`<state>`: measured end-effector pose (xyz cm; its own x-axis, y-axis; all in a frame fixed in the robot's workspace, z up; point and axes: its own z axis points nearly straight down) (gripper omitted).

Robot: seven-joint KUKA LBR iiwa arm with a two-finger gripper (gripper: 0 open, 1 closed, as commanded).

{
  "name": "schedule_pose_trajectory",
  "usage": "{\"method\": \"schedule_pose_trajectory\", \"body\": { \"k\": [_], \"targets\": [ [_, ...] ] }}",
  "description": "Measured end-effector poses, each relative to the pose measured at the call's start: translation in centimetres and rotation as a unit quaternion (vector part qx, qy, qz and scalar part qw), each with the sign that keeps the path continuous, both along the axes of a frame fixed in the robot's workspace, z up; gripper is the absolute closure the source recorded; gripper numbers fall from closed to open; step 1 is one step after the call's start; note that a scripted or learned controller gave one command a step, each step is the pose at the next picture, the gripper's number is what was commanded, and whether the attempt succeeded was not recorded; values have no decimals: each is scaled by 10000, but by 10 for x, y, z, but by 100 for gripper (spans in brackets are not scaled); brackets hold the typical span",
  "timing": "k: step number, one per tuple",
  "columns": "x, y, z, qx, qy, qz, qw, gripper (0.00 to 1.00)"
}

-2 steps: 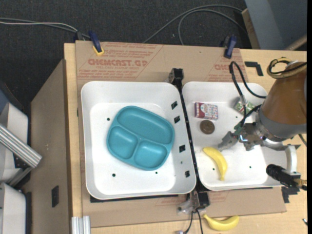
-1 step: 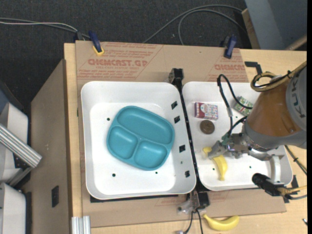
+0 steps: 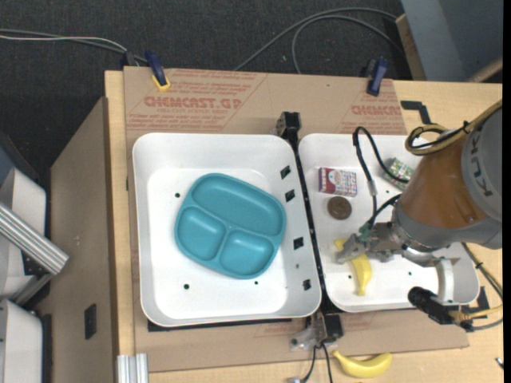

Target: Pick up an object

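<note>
A: Where is the banana [image 3: 362, 275]?
B: It lies in the right bin [image 3: 375, 300], near the front wall, just below the claw [image 3: 352, 248].
A: Does the claw pinch it?
B: One cannot tell; the arm [image 3: 447, 194] leans over it.

At the frame's right edge, the arm [image 3: 447, 194] shows a fat orange band under a grey shell with dark lettering. Black and yellow cables loop over it, and a white bracket sits below the wrist.
</note>
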<state>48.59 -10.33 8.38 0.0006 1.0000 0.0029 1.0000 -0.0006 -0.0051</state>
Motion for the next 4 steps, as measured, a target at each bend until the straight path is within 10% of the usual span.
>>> {"method": "schedule_pose_trajectory", "body": {
  "k": [1, 4],
  "targets": [
    [1, 0, 12, -6, -24, -4, 10000, 100],
    [5, -15, 171, -22, -64, 11, 10000, 100]
  ]
}}
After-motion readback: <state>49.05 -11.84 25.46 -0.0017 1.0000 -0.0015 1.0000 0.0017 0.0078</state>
